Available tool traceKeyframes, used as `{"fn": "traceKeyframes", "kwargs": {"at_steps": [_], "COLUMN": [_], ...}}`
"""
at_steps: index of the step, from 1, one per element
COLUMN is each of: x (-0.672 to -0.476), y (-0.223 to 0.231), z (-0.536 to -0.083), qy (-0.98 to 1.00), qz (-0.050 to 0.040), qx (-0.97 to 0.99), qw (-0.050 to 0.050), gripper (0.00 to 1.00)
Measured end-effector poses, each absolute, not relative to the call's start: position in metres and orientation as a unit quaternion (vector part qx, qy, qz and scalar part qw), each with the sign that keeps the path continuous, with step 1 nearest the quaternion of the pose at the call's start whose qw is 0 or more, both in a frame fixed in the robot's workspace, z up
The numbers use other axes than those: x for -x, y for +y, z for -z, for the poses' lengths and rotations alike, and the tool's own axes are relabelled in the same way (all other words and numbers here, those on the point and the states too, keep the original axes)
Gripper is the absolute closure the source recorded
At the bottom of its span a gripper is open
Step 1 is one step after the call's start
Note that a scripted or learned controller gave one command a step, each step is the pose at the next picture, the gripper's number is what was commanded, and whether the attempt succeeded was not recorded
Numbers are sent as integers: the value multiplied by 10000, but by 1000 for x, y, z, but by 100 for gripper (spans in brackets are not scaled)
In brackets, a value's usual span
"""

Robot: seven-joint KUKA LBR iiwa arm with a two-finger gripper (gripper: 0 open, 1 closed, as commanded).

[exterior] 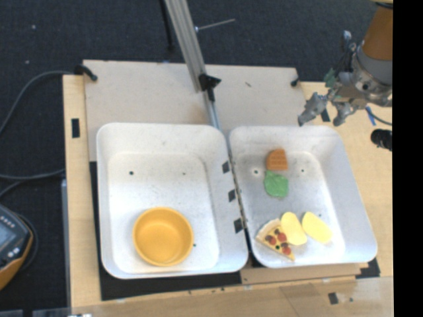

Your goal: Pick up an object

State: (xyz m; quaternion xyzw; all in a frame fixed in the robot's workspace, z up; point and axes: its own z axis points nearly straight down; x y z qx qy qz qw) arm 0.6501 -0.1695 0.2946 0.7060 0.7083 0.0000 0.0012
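My gripper hangs above the far right corner of the right bin, open, with nothing between its fingers. In that bin lie a small orange-brown piece and a green round piece near the middle. Toward the front lie a pizza slice, a pale yellow piece and a second yellow piece. A yellow bowl stands in the left bin at its front.
A slanted aluminium post rises from behind the seam between the bins. A black cable runs along the left of the bench. A dark device sits at the lower left edge.
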Motion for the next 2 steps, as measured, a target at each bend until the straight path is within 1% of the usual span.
{"fn": "traceKeyframes", "kwargs": {"at_steps": [1, 2], "x": [-650, -651], "y": [-170, -176], "z": [-295, -237], "qy": [7083, 7071], "qz": [6, 6], "qx": [-7059, -7071], "qw": [15, 17], "gripper": [0, 0]}}
